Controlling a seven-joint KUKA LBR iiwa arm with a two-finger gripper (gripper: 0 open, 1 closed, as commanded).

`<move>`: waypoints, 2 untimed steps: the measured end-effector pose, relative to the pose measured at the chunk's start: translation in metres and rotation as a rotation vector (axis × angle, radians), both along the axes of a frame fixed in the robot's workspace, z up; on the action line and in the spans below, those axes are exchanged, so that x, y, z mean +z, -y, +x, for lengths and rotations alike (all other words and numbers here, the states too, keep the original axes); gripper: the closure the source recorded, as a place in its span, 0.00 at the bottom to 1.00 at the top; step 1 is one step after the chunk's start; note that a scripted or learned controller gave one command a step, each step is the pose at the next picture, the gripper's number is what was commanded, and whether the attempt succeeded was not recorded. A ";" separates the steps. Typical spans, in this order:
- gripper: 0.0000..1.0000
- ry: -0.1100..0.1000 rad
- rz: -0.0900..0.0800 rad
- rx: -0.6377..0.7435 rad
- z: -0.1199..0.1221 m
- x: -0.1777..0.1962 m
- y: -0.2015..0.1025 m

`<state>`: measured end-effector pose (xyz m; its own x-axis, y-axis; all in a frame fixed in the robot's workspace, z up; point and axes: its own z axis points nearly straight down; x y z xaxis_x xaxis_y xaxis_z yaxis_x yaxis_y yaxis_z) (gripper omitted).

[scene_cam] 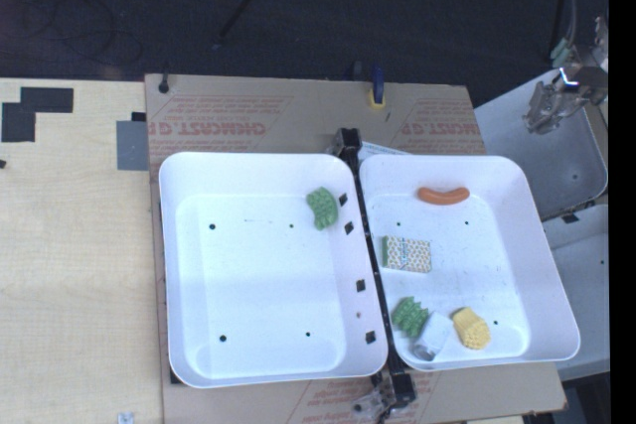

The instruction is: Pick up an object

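Note:
The left bin (189, 243) holds one green knobbly object (322, 208) near its upper right corner. In the right bin (532, 243) an orange sausage-shaped piece (442, 196) lies at the back. A green-and-white patterned packet (406, 254) sits in the middle. At the front are a second green knobbly object (408, 316), a yellow corn-like piece (471, 329) and a small pale grey item (429, 345). My gripper (552, 104) appears as a grey metal part at the upper right, outside and well above the bins, with nothing seen in it.
The bins rest on a brown cardboard sheet (268, 119) over a pale wooden bench (70, 273). A black clamped divider (360, 253) runs between the bins. A grey plate (556, 154) lies to the right of the bins.

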<state>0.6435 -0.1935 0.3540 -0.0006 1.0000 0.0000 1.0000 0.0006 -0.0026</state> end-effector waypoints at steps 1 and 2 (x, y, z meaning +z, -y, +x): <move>1.00 -0.005 0.001 -0.003 -0.057 -0.035 0.021; 1.00 0.000 0.000 0.000 -0.051 -0.034 0.009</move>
<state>0.5926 -0.2027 0.3197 -0.0001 1.0000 -0.0001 1.0000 0.0001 -0.0023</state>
